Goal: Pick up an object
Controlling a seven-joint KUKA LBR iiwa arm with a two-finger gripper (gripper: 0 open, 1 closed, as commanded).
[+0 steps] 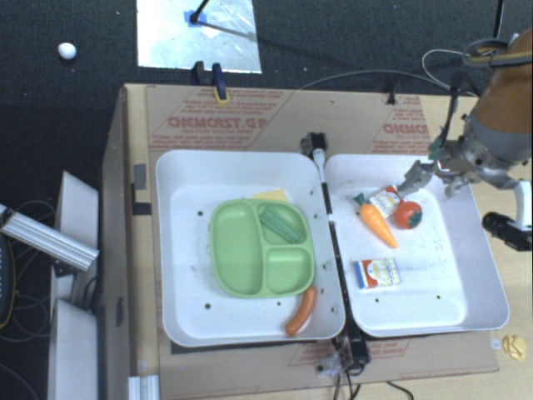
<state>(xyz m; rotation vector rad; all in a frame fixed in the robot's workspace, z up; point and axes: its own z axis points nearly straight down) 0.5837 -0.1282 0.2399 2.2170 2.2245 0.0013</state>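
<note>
Nothing is lifted yet. The likeliest target, a red tomato (407, 213), lies in the right bin (475, 307) near its back edge, touching the carrot (379, 226) and beside a small packet (384, 200). The gripper (433, 173) hovers just above this cluster, jaws apart with nothing between them. A small carton (377, 272) lies toward the front edge. Descent, closing and lifting remain, I judge.

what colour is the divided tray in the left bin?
Light green. The divided tray shows clearly in the camera view, lying in the left bin.
</note>
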